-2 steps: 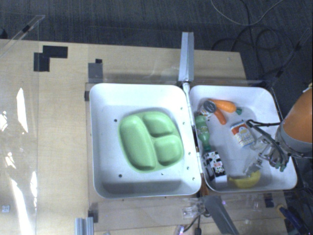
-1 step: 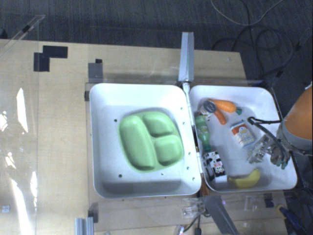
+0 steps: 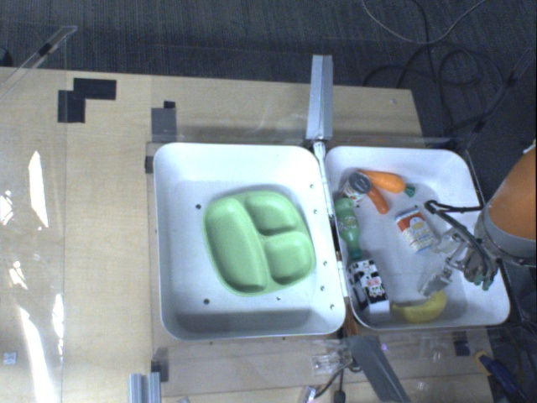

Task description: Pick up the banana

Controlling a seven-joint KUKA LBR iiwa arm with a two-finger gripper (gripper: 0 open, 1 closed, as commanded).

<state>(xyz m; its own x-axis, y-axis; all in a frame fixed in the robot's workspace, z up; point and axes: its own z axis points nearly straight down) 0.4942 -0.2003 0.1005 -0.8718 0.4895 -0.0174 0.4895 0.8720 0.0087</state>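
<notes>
The grey two-finger gripper [image 3: 438, 282] hangs just above the curved yellow banana [image 3: 422, 309] in the right shallow white bin [image 3: 453, 162]. Whether it is gripping cannot be told.

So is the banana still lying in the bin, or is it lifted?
Lying in the bin. The banana rests flat on the right bin's floor near its front wall, gripper just above it.

Arm [image 3: 513, 204] cut off by right edge. Gripper [image 3: 442, 277] partly blocks banana [image 3: 422, 309] – can't tell finger state. Small carton [image 3: 414, 228] label too blurry to read.
</notes>
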